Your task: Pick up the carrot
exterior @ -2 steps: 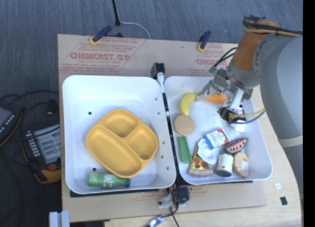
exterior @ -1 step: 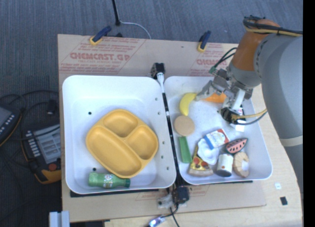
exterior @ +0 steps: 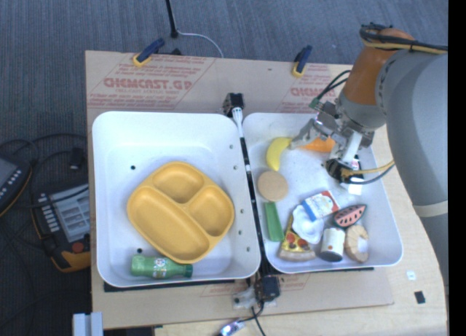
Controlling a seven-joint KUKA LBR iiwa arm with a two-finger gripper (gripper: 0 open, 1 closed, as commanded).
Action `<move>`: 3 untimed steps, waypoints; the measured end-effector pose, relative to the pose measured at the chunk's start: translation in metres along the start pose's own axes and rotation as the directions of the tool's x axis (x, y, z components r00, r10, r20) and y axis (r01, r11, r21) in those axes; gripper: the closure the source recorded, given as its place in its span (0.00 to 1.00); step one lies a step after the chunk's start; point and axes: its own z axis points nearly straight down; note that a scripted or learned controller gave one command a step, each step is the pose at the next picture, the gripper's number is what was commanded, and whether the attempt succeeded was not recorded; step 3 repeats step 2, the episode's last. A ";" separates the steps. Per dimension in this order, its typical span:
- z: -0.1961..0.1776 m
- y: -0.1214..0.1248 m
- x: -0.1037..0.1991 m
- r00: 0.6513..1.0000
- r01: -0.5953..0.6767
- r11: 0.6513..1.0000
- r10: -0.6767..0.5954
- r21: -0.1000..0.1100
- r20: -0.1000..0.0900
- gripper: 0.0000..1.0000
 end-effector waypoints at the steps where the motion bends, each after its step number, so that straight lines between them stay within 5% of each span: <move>1: 0.000 0.000 -0.001 1.000 -0.002 1.000 0.002 0.000 -0.001 0.00; 3: 0.000 0.000 -0.001 1.000 -0.013 1.000 0.013 0.000 -0.001 0.00</move>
